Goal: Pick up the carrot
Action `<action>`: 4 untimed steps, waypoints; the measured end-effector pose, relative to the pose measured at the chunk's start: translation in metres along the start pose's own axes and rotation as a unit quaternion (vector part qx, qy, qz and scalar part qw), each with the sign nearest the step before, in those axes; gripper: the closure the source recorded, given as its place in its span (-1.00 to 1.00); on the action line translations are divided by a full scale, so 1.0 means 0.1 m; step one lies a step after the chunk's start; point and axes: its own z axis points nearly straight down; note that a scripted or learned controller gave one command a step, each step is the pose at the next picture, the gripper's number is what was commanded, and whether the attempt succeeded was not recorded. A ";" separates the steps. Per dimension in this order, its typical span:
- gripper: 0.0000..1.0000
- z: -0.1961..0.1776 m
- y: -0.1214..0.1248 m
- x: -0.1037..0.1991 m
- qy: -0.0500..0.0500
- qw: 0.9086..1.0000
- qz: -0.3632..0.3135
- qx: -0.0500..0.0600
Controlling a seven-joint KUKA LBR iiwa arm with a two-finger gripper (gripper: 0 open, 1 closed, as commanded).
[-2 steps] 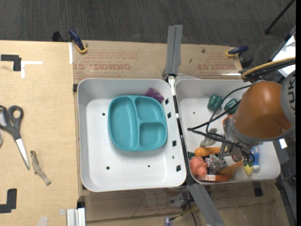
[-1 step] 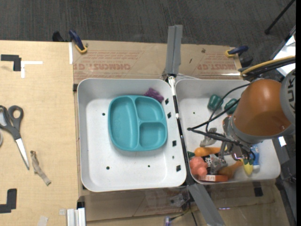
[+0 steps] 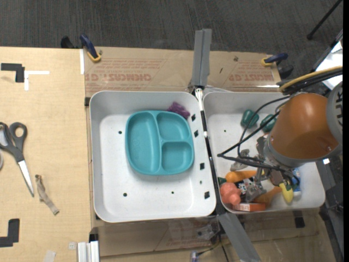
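The orange carrot [image 3: 239,176] lies in the front part of the right bin [image 3: 229,125], partly covered by the arm's wrist. My gripper [image 3: 254,185] hangs low over the cluttered front of that bin, just right of the carrot and right at the pile of toys. The orange band of the arm [image 3: 302,127] and its cables hide much of what lies beneath.
A pink-red toy [image 3: 229,193], another orange piece [image 3: 256,206], a yellow item [image 3: 287,193] and a blue item [image 3: 296,181] crowd around the gripper. Teal pieces [image 3: 250,117] lie at the bin's back. The left bin [image 3: 109,162] holds a teal divided plate [image 3: 160,142] and a purple item [image 3: 179,109].
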 end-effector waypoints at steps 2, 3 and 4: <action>-1.00 -0.01 0.00 -0.06 0.002 0.993 -0.120 -0.001; -1.00 -0.02 0.00 -0.03 -0.001 0.988 -0.156 -0.001; -1.00 0.00 0.00 -0.10 0.005 0.987 -0.161 -0.003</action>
